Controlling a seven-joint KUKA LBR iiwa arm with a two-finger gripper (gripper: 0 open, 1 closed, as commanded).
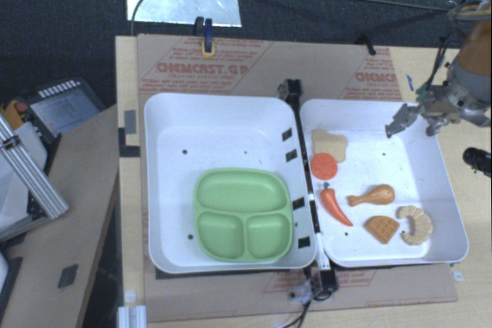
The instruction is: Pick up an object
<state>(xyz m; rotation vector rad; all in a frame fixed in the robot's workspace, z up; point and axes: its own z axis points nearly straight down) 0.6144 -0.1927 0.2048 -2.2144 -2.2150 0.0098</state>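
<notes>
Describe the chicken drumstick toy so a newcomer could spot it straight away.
Look at the right bin, the one without the green tray. Among the toy foods near its front, the drumstick lies on its side, between the red chili pepper and the pale croissant, just above the waffle wedge. It is the only golden-brown piece with a thin bone handle pointing left.

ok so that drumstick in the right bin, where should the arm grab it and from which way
Probably the drumstick is best gripped across its fat round end, coming straight down from above. It lies flat on the bin floor, thin bone end pointing left, so the thick part gives the widest hold. Close the tool across its short width. The waffle sits just below, so keep the fingers clear of it.
</notes>
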